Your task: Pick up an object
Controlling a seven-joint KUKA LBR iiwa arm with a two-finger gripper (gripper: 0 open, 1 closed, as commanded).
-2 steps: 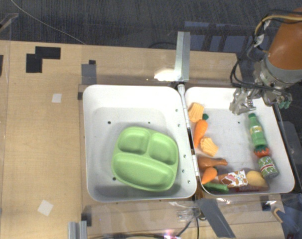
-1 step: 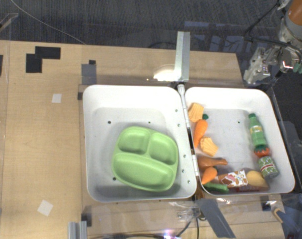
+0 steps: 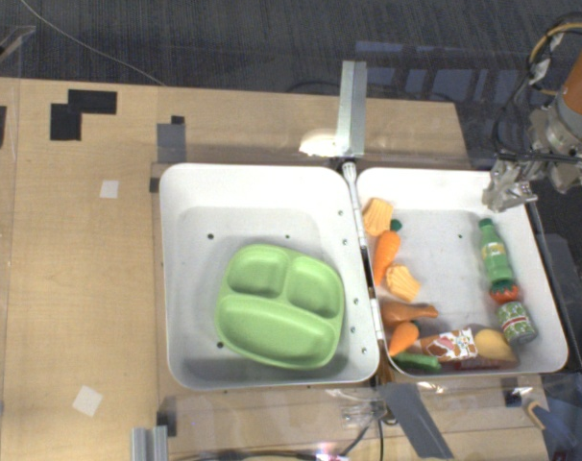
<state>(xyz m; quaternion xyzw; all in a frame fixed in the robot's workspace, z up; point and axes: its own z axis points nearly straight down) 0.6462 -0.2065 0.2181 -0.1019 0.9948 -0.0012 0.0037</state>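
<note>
Camera view, taken left to right with the green bottle (image 3: 494, 254) as the marker: far to its left, a green divided plate (image 3: 281, 305) lies alone in the left bin (image 3: 181, 257). Nearer, in the right bin (image 3: 445, 229), an orange carrot (image 3: 387, 251) and other toy foods crowd the divider and the near wall. The bottle lies flat, lengthwise, beside the right wall, with a small jar (image 3: 518, 323) just below it. The gripper (image 3: 507, 188) hangs above the bin's far right corner, just beyond the bottle's cap; whether its fingers are open or closed, I cannot tell. The bottle looks the best pick, nearest and apart from the clutter. I would centre over its middle, span its narrow width, then descend without clipping the wall.
</note>
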